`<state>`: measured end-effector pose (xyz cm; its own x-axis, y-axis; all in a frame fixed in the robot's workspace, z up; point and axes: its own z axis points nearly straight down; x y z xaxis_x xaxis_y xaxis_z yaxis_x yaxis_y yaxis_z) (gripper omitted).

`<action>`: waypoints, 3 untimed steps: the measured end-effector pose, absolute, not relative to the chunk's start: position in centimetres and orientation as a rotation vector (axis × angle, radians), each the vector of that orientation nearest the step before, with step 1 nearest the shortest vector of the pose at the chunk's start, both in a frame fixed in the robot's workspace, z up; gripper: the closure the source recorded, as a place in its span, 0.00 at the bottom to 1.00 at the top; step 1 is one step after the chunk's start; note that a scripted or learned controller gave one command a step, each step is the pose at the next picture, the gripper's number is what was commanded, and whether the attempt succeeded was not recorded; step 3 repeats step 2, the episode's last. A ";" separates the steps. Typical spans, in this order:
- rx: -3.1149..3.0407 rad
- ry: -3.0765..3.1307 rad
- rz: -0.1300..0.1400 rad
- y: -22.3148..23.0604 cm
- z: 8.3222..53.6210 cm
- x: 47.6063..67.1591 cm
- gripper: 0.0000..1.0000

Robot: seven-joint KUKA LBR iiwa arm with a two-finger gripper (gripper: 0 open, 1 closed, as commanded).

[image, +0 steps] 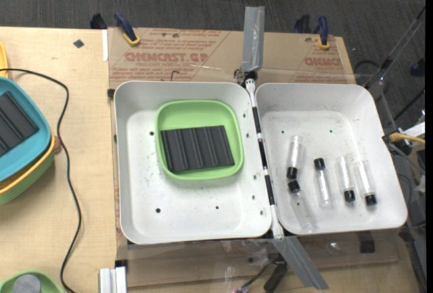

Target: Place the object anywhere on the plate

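Clear tubes in the right bin, green plate in the left bin.

Several clear tubes (pixel 323 180) with black caps are scattered in the right bin (pixel 379 116), to the right of the green plate (pixel 197 116), well apart from it. The plate is set in the left bin (pixel 135 149) and is covered by a dark ribbed mat (pixel 198 148). No tube is seen on the plate.
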<state>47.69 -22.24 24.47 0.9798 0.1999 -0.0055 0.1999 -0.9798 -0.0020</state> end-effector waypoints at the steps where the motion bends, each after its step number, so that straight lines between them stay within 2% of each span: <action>1: -3.124 -0.315 0.009 -22.3 24.7 47.7 0.00; 3: -3.124 -0.316 0.008 -22.2 24.6 47.7 0.00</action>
